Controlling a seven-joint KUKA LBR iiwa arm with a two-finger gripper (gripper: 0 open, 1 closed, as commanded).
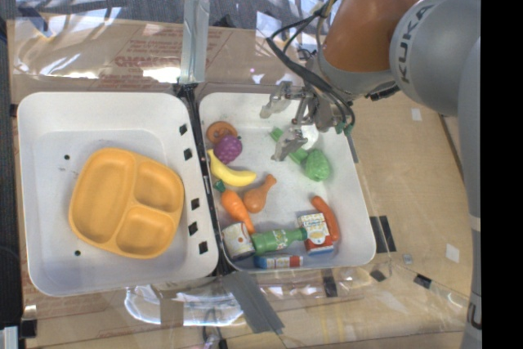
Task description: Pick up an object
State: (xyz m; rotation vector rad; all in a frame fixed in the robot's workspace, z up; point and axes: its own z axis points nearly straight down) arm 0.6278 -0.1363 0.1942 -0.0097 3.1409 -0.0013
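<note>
Broccoli in right bin, hand poised just above-left of it.
Left bin carries a yellow tray; right bin crowds banana, carrot, drumstick and bottle. Hand appears open, nothing between its fingers. Risk, in my judgement: descending off-centre, a finger strikes the broccoli and knocks it against the bin wall.
</note>
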